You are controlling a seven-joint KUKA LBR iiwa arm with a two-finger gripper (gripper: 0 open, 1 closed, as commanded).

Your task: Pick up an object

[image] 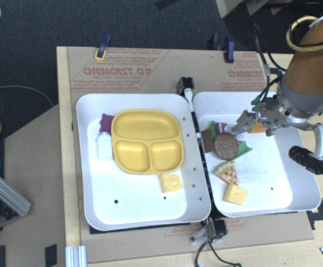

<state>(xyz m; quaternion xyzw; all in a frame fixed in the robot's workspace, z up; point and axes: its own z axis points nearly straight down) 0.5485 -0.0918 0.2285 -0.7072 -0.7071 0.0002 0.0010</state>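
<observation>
Arm: grey KUKA with orange band [312, 43], reaching in from the right, over the right bin [301, 202].
Fingers: gripper [250, 124] low over the upper middle of the right bin; the parts are small and blurred, so how far open they stand cannot be told, and nothing can be seen held.
Orange piece [257, 129]: small, touching or just under the fingers; overlap hides which.
Round brown patty [226, 146]: just beside the fingers, down and to the left, lying on a green leaf piece [243, 150].
Dark brown piece [208, 139]: left of the patty, near the bin's left wall.
Pizza slice toy [227, 173]: below the patty, further from the fingers.
Yellow cheese block [236, 194]: below the pizza slice, farthest of the right bin's things from the fingers.
Left bin [89, 166]: well apart from the fingers, to the left.
Yellow divided tray [147, 139]: in the left bin, three compartments.
Purple item [106, 122] and white bottle [104, 147]: at the tray's far left side.
Second cheese block [171, 182]: just below the tray.
Tabletop [72, 82]: brown board carrying both bins.
</observation>
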